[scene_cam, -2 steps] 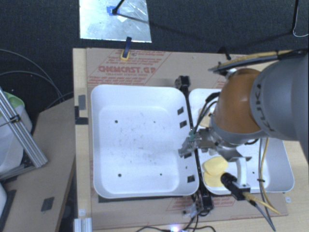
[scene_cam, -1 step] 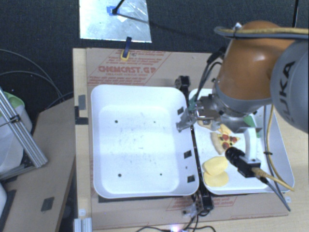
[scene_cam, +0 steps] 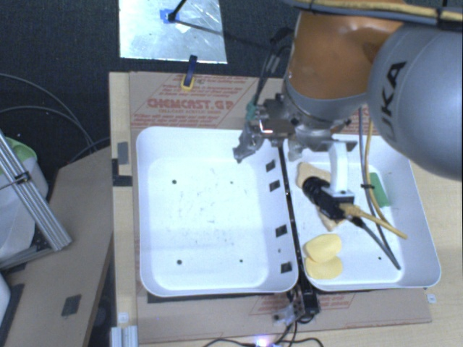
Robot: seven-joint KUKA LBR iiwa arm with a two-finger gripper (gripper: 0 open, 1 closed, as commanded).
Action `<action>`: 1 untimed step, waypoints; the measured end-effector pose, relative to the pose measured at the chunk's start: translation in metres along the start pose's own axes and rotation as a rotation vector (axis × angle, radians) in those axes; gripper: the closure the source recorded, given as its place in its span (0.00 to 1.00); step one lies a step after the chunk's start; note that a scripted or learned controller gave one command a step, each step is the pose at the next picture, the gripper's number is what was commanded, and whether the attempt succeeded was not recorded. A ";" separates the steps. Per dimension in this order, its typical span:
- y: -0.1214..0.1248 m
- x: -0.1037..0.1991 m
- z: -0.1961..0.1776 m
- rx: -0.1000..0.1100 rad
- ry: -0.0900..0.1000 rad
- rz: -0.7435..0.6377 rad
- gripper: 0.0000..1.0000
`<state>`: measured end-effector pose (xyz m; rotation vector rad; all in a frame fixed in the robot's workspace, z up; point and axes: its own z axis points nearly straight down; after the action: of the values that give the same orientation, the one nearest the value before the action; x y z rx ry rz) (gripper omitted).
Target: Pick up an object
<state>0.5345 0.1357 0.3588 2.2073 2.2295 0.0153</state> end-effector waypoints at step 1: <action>-0.001 0.039 -0.145 -0.009 0.004 0.001 0.00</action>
<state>0.5320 0.1736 0.5039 2.2058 2.2257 0.0301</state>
